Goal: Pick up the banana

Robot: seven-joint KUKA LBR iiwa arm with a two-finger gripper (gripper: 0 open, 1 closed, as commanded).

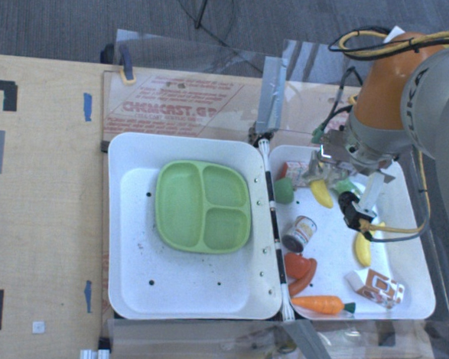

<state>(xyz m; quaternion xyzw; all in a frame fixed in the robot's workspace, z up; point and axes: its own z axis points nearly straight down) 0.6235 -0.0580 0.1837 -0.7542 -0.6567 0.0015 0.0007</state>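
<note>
The gripper (pixel 328 174) hangs low in the bin (pixel 419 300); its opening cannot be determined. The banana (pixel 322 194) lies just beneath it. Probably light, smooth and curved: grasp across its middle.

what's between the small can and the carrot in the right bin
A red pepper lies between the small can and the carrot in the camera view, near the right bin's left wall.
</note>
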